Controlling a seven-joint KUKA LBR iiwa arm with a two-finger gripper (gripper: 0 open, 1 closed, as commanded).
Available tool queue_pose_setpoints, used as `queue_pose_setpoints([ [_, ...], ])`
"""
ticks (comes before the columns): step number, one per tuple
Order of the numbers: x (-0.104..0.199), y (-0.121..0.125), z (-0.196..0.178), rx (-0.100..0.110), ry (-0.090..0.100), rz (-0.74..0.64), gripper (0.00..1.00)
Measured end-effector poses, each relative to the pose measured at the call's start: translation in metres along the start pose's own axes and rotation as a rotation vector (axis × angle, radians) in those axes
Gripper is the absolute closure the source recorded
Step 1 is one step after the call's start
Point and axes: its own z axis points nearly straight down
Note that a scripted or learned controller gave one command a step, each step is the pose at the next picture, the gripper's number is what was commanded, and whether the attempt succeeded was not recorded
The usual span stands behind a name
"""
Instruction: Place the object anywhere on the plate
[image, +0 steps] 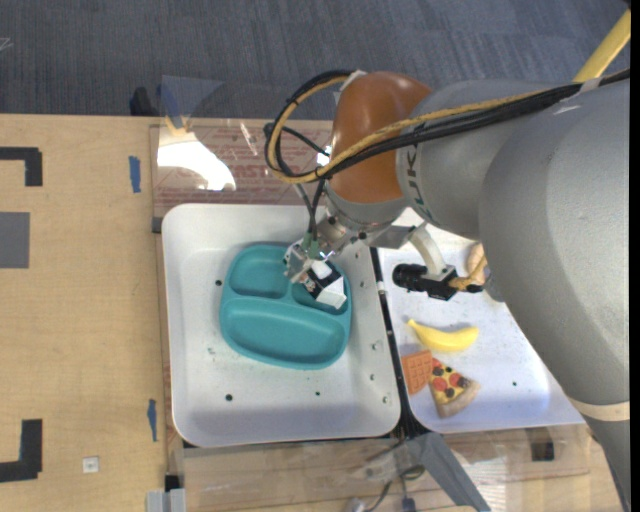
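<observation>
A teal divided plate (285, 322) lies in the left white bin (195, 330). My gripper (308, 262) hangs over the plate's upper right compartment, under the orange band of the arm (372, 140). A small black and white object (326, 285) sits just below the gripper in that compartment, at the plate's right rim. The view does not show whether the gripper touches or holds it.
The right bin (520, 365) holds a yellow banana (443, 336), a pizza slice (452, 390), an orange waffle-like square (418, 371) and a black item (424, 280). The arm's grey body covers most of that bin's far side. A raised divider separates the bins.
</observation>
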Motion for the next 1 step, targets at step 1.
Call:
queue_pose_setpoints([
  [1,0.0016,-0.0017,0.0048,0.007,0.004,0.0,0.0],
])
